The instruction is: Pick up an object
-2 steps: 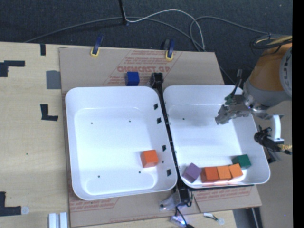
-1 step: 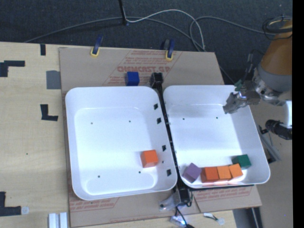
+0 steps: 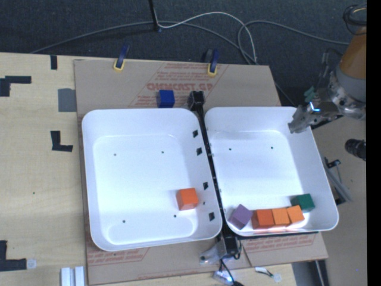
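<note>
Reaching in from the right, the end effector (image 3: 299, 124) hovers over the right bin's (image 3: 269, 119) far corner — finger state unclear.

A robotics lab: two white bins (image 3: 143, 121) sit on a cardboard sheet (image 3: 178, 82) clamped to the tabletop (image 3: 36, 159) by yellow-and-blue clamps (image 3: 121, 58) at twelve o'clock, black tape marks (image 3: 58, 140) at nine, loose cables (image 3: 196, 19) over dark carpet (image 3: 71, 11) behind.
</note>
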`<state>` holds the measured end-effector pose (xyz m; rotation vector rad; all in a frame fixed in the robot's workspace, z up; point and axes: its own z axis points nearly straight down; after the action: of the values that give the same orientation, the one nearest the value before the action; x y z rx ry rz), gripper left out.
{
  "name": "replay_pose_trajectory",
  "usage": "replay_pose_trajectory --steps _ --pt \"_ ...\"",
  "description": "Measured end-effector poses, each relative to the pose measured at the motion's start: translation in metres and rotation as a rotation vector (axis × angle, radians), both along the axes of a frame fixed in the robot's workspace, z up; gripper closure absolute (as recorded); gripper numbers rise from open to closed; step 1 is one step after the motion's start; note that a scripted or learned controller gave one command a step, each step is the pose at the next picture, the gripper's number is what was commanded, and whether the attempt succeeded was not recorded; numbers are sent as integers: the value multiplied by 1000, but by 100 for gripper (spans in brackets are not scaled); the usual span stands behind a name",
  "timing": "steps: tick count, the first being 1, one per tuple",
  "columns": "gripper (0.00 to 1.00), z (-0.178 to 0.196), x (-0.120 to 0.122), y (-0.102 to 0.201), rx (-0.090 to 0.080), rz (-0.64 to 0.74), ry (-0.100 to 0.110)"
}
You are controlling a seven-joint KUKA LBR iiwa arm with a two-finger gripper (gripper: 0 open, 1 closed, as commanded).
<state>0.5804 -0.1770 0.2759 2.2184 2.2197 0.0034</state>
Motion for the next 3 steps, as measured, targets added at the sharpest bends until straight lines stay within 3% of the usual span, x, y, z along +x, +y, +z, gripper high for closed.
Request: replay_pose_trajectory --steps 2,3 --pt "100 -4 3 115 2 4 4" --pt "100 -25 2 167 2 4 6"
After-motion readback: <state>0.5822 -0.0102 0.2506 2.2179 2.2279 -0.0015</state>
